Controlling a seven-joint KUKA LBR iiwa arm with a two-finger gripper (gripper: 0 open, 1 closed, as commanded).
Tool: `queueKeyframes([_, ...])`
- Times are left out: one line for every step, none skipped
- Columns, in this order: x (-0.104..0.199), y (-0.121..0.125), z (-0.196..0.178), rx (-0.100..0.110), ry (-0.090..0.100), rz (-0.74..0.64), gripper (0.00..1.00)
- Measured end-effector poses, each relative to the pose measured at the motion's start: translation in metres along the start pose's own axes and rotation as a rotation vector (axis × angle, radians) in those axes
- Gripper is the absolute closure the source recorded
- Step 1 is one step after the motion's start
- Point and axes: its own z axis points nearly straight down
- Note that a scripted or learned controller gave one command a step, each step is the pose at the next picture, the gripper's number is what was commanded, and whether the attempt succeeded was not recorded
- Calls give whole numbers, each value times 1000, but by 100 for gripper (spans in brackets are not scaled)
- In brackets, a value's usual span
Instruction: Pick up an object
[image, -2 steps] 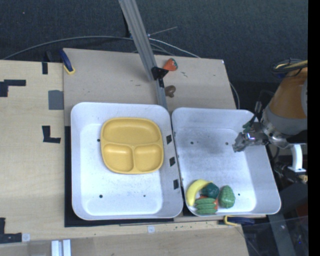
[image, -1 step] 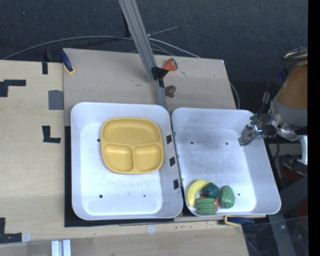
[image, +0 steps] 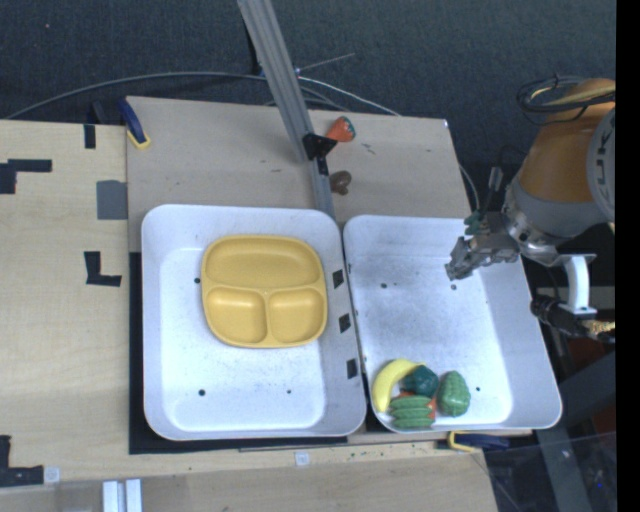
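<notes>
Left bin (image: 165, 330) holds a yellow divided plate (image: 265, 290), three compartments, lying flat toward the bin's far side, well clear of the centre wall shared with the right bin (image: 505, 330).

Taking that shared wall as landmark: the pickable things sit just right of it, packed into the right bin's near corner. Yellow banana (image: 392, 379) lies closest to the wall, curved, leaning against the bin's slope. Just right of it, touching, a dark teal piece (image: 421, 381). In front of both, a green-and-red piece (image: 411, 409) along the near rim. Farthest from the wall, a green rounded vegetable (image: 453, 393). All four look like toy food: judged light, stiff, smooth-skinned, likely slippery, not fragile.

Best hold, by judgement: the green vegetable, across its narrow width, since its right side is open. The banana is wedged between wall and neighbours; little room for fingers there.

Gripper (image: 462, 262) hangs over the far part of the right bin, well right of the wall, well apart from the cluster, nothing seen between its tips. Whether those tips are spread or closed, cannot tell; too small and dark.
</notes>
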Motion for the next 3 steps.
queueKeyframes([56,2,7,3,0,0,100])
queueKeyframes([115,7,12,4,0,-1,100])
queueKeyframes([162,23,1,1,0,0,100])
